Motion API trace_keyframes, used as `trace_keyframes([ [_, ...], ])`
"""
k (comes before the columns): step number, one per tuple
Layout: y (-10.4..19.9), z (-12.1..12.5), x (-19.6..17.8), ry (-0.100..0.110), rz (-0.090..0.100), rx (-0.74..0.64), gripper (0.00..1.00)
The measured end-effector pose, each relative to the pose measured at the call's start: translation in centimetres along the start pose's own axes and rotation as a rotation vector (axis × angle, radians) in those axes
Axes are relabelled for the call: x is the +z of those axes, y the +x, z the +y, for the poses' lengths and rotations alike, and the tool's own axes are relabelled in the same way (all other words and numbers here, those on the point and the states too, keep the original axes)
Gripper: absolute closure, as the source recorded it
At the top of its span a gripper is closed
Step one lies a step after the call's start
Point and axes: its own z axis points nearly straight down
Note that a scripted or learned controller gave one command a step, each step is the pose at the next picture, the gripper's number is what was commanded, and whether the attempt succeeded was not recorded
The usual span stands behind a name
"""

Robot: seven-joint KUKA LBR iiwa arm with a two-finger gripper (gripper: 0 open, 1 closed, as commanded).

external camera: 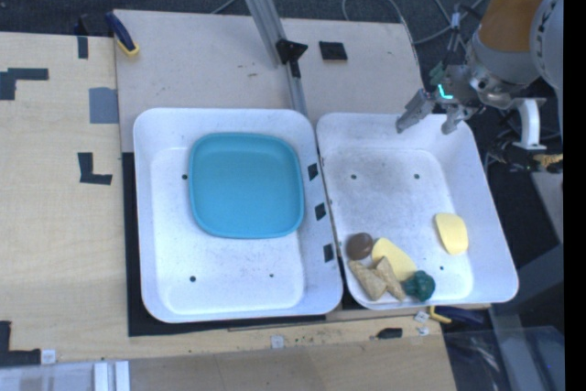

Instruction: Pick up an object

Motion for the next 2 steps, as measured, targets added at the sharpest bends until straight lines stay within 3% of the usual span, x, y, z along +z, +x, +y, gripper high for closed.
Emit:
trace_keyframes([
  [1, 0.0, 0.0, 0.0, 0.0, 0.0, 0.0, 0.0],
  [2, 0.0, 0.0, 4.3, 0.004, 0.0, 0.0, 0.0],
])
